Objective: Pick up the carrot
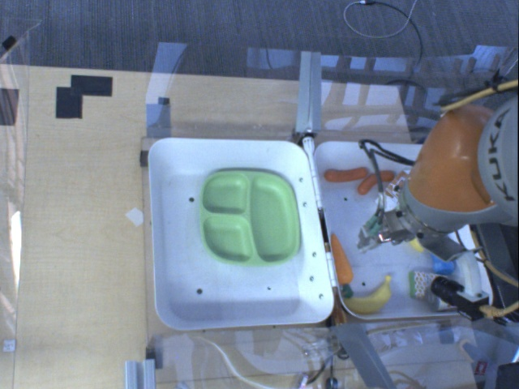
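Carrot [340, 259]: we see it in the right bin [405, 315], lying flat against that bin's left wall, in the near half. Its long axis runs along the wall, leaning a little, so the far end sits closest to the wall and the near end drifts slightly toward the bin's middle. The far end looks narrower to us and the near end thicker, so it seems to point away from the near edge, though the taper is slight and we are not sure of it. Its near end lies just beside the banana [370, 297], which curves along the near-left corner of the same bin; we cannot tell whether the two touch.

The gripper [378, 231] hangs over the middle of the right bin, to the right of the carrot and apart from it, with bare white floor between them. Nothing shows in its grasp, and we cannot tell whether it is released or clenched, since the arm [454, 164] with its orange band covers much of it from above.

Toward the far-left corner of the right bin lie two sausages [347, 174], one behind the other. Near the bin's near-right corner we make out a small blue thing [443, 265] and a green patterned one [422, 282], both too small to name.

The left bin [174, 217] holds a green plate [247, 215] with three compartments, set near its middle.
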`<action>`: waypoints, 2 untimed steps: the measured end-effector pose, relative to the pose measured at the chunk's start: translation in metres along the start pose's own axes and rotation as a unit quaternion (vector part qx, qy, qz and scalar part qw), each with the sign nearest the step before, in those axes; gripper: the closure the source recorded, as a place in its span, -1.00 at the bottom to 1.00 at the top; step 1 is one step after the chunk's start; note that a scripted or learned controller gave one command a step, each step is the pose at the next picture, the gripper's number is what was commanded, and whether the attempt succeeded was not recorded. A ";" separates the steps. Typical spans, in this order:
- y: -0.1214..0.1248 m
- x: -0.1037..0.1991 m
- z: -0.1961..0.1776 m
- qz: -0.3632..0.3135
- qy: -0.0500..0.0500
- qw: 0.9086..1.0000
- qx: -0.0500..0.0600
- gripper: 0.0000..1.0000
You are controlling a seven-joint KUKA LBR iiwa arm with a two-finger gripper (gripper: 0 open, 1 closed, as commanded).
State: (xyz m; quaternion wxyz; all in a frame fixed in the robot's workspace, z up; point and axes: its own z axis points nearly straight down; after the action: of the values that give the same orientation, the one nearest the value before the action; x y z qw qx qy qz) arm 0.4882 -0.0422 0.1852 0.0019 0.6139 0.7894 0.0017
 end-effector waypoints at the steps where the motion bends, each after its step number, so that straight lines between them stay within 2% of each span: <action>1: 0.015 0.061 0.001 0.201 0.000 0.980 0.001 1.00; 2: 0.016 0.062 -0.009 0.197 0.000 0.980 0.000 1.00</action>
State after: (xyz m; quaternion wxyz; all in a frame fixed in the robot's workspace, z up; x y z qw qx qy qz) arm 0.4887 0.0217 0.1945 0.0010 0.7576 0.6527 0.0020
